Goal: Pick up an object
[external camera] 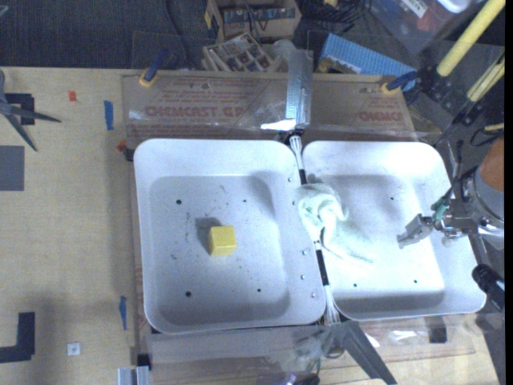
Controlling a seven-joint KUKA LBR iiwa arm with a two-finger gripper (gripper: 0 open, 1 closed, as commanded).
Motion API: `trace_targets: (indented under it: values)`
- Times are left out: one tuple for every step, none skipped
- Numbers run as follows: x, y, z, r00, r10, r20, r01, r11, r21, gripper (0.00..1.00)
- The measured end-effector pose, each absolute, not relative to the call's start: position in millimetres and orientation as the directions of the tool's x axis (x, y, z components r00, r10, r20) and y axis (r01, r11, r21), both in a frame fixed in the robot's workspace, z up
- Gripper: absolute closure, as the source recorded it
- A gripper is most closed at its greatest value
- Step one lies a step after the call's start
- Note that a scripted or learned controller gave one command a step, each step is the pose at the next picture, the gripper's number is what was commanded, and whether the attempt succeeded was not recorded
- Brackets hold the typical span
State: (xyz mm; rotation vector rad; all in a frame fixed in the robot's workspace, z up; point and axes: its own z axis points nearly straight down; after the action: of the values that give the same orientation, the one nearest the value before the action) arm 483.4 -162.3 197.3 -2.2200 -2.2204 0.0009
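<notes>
Left bin point(160, 175): white, speckled with small dark flecks; block point(223, 240) inside it: plain yellow; right bin point(417, 167): white; crumpled cloth point(324, 215) at its left wall: white with a pale green tinge; hand point(413, 231): grey metal; table point(56, 215): light tan wood, marked with short blue tape strips point(108, 115) and one small red mark point(72, 96); board behind bins point(200, 107): brown cardboard with reddish lettering.

1. The left shallow white bin point(160, 175) holds a small yellow block point(223, 240) near its middle, with bare floor on every side of it.
2. A crumpled pale green-white cloth point(325, 219) lies against the left wall of the right shallow white bin point(417, 155), crowding the divide between the bins.
3. The tool point(410, 233) hangs over the right bin's right half, well apart from the cloth.
</notes>
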Motion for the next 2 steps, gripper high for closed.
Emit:
trace_targets:
  values:
    - [479.2, -39, 184, 0.200, 0.980, 0.001, 0.980, -0.200, -0.004, 0.00]
    - [479.9, -42, 247, 0.346, 0.938, 0.000, 0.938, -0.346, 0.001, 0.00]
